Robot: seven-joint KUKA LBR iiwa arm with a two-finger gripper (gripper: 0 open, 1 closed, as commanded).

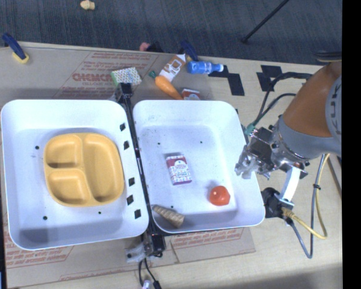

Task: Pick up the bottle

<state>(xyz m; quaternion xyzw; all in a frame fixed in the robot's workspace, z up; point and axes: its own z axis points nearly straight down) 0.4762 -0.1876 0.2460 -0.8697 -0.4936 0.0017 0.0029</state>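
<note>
Two white bins sit side by side on the bench, and the arm (316, 110) comes in from the right, its orange band running off the picture's edge so that much of the arm is cut off. The left bin (12, 161) bears a yellow divided plate (83, 167). The right bin (228, 119) holds a small red-and-white carton (178, 168) near its middle, a red tomato-like ball (219, 195) toward the near right corner, and a tan, cone-shaped thing (168, 216) on the near rim, too blurred to name.

The gripper (248, 164) hangs just over the right bin's right rim, a tangle of grey metal and cable; how far it is spread cannot be told from this slant, and nothing shows in its grasp.

Beyond the bins' far edge, on the cardboard, lies a cluster of small items. The bottle (201, 67) is there, lying on its side well apart from the gripper: blue, with a paler cap end pointing right, its label too small to read. Just left of it are a white-and-orange carton (173, 68), an orange carrot-like piece (167, 87) and a green patterned packet (126, 76).
</note>
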